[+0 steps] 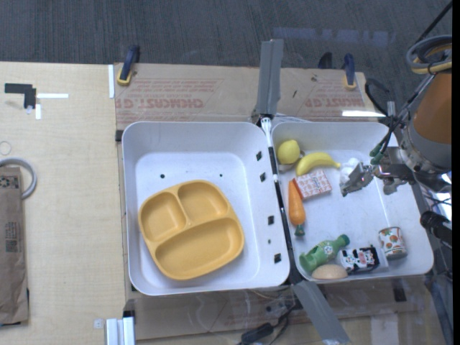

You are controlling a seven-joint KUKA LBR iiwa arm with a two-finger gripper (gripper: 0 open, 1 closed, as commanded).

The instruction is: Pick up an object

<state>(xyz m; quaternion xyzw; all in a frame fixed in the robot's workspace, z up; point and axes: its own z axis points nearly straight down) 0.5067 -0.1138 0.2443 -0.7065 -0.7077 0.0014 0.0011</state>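
The right bin (pixel 413 214) holds several small items. A yellow lemon (pixel 288 151) and a banana (pixel 316 162) lie at its far left, with a red-and-white carton (pixel 313 185) and an orange carrot (pixel 296 203) just below them. Along the near wall lie a green bottle (pixel 323 251), a beige oval item (pixel 329 272), a black-and-white carton (pixel 359 259) and a small can (pixel 392 241). My gripper (pixel 374 180) hangs over the bin's right half, right of the banana, open with nothing between its fingers (pixel 355 181).
The left bin (pixel 144 157) holds a yellow divided plate (pixel 191 228). A small white item (pixel 350 167) lies beside the banana's tip. A grey divider (pixel 269 85) stands behind the bins. A brown paper bag (pixel 11 243) lies on the bench at far left.
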